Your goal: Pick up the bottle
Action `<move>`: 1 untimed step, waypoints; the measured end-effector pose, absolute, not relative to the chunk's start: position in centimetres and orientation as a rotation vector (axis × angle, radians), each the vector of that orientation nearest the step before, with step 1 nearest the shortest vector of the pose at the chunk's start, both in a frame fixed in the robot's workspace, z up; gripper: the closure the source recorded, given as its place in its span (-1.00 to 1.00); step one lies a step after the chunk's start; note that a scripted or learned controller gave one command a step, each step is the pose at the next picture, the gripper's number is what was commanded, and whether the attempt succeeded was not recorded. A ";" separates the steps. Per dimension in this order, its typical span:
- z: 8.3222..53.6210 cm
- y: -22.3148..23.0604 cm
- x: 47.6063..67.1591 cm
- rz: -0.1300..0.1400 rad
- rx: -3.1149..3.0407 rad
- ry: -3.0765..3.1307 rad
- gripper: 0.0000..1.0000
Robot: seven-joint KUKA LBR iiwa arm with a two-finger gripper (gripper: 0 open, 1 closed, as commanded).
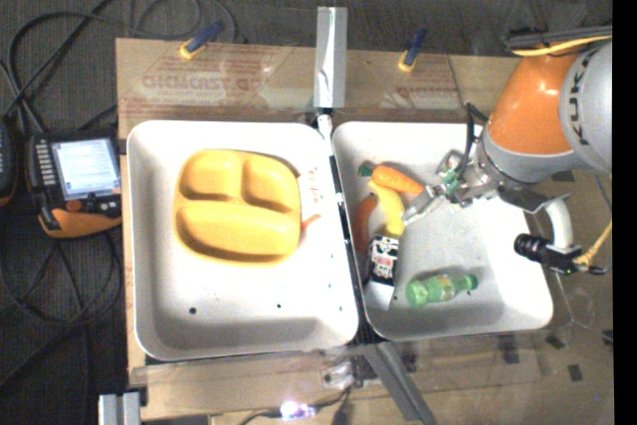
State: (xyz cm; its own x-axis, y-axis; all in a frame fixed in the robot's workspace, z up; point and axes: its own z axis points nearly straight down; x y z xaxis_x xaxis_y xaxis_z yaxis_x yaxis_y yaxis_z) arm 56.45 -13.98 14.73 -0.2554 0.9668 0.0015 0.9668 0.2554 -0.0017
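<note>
Bottle [441,289], green, is laid lengthwise left-to-right at the right bin's [518,309] near edge, below the gripper [438,192], whose jaw state cannot be told.

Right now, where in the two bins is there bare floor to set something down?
Left bin: bare floor in front of the yellow tray. Right bin: bare patch right of the green bottle. Crowded along its left wall: carrot, banana, small dark carton.
</note>
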 end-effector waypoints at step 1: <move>9.0 -14.3 48.8 -0.010 -2.040 -2.402 -1.00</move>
State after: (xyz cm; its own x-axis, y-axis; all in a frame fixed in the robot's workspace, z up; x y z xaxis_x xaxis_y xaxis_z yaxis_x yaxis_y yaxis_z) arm 48.76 -14.33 9.00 -0.1619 0.9868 -0.0036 0.9867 0.1620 0.0113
